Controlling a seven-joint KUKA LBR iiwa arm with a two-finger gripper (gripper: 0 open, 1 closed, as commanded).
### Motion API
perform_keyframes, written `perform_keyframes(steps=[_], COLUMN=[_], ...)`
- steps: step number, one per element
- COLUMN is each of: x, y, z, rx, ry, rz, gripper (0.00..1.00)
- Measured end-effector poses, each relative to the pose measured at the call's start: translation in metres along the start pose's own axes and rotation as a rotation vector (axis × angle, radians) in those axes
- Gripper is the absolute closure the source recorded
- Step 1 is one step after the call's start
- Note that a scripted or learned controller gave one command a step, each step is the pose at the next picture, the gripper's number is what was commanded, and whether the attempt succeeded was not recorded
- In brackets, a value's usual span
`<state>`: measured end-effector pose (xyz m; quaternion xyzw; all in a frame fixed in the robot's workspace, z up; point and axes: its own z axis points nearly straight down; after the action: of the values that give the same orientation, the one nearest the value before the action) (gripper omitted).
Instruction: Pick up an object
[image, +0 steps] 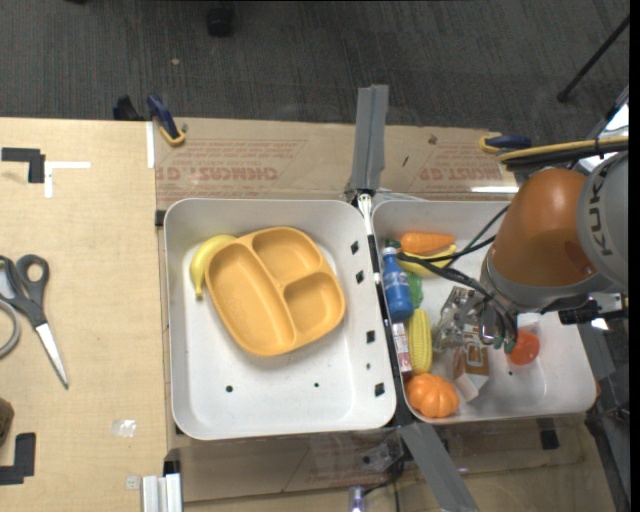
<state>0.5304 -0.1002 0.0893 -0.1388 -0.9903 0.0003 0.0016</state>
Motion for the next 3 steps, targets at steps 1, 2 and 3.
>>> perform_keyframes(steps=[1,2,3], x=[-0.046,0.027,0.046], y=[-0.05,-0.051,-0.017], z=[-0.172,-0.035,-0.089], rx=[0.0,-0.004,0.001], ry=[-0.002,-0.005,0.0], rz=[0.34,0.523,0.711], gripper=[1.0,1.0,1.0])
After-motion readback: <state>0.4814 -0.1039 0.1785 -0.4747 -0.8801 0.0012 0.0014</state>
